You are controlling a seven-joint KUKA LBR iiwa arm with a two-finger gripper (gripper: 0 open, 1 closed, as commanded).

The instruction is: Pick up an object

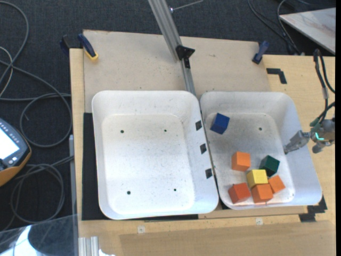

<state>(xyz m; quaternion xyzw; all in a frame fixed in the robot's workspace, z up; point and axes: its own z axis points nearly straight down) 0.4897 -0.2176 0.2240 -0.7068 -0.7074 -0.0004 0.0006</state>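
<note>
- Nearest the camera, at the front of the right bin (298,116), we see a tight cluster of small cubes: a red-orange cube (240,192), an orange cube (261,193) beside it, another orange cube (276,184) at the right, a yellow cube (257,177) perched among them, and a dark green cube (270,165) just behind. Any of them would serve for the pick.
- We judge the crowding to be the main risk: the cubes touch, so fingers coming down here may straddle two at once, or push one aside and come up with nothing.
- The faces look flat, matte and hard, like painted wood or plastic, with crisp edges. A grip across a corner rather than across flat faces would likely slip.
- A further orange cube (241,161) sits slightly apart, and looks the easier target.
- The gripper (294,143) hangs at the bin's right wall, away from every cube. We cannot tell whether its fingers are open or closed, and nothing shows between them. Being so near the sloped wall, it could clip the rim on descent.
- Both bins are smooth white plastic with rounded corners and speckled floors; the left bin (101,105) holds no cubes.
- Farthest back, a blue cube (219,123) lies alone, tilted on its edge, so it may roll.
</note>
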